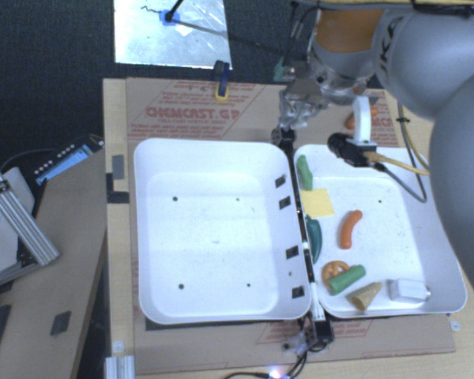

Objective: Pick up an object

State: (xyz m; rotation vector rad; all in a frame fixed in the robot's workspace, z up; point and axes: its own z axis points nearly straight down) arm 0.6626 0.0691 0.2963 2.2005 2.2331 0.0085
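In the right bin [446, 290], nearest the camera, lie a white block [408, 291] at the near right corner, a tan cone [366, 294] beside it, and a green cylinder [347, 278] touching an orange round piece [334, 270]. A little farther is a dark green pepper [313, 238] by the dividing wall, and an orange sausage [349, 229] near the middle. Behind them is a yellow square slice [317, 203], then a light green pod [304, 172] next to the divider. The left bin [213, 227] is beside it. At the far end of the divider hangs the gripper [285, 135], above the rims; I cannot tell how its jaws stand. A black part with a yellow cable [349, 149] sits over the far edge of the right bin.
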